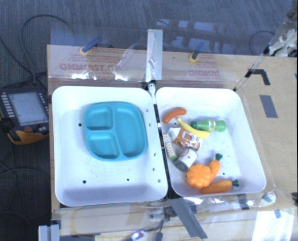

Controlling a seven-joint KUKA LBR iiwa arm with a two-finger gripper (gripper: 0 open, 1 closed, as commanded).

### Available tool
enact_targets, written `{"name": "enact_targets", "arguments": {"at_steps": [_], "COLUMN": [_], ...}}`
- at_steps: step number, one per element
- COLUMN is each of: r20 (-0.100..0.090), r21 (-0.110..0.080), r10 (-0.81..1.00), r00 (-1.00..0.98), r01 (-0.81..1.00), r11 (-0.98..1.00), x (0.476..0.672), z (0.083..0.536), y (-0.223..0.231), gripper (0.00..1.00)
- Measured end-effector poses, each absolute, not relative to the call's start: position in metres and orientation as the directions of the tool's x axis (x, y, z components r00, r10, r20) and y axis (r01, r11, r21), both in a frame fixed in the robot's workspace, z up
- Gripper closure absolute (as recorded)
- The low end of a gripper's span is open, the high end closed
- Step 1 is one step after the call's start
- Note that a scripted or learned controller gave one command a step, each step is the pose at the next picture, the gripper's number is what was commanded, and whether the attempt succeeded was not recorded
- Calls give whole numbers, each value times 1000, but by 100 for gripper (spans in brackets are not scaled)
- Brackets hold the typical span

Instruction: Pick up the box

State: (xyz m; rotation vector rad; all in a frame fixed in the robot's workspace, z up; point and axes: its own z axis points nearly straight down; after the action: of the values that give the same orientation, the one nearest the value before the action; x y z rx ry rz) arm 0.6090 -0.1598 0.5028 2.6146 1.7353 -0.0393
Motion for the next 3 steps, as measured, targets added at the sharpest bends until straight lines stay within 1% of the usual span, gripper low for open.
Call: {"name": "enact_targets", "arguments": {"at_steps": [3], "r20": [-32], "r21": [-13], "r10": [922], "r00": [386], "r01": [922], "r11": [-387], "x": [612], "z": [529], "y": [-158], "gripper": [100]}}
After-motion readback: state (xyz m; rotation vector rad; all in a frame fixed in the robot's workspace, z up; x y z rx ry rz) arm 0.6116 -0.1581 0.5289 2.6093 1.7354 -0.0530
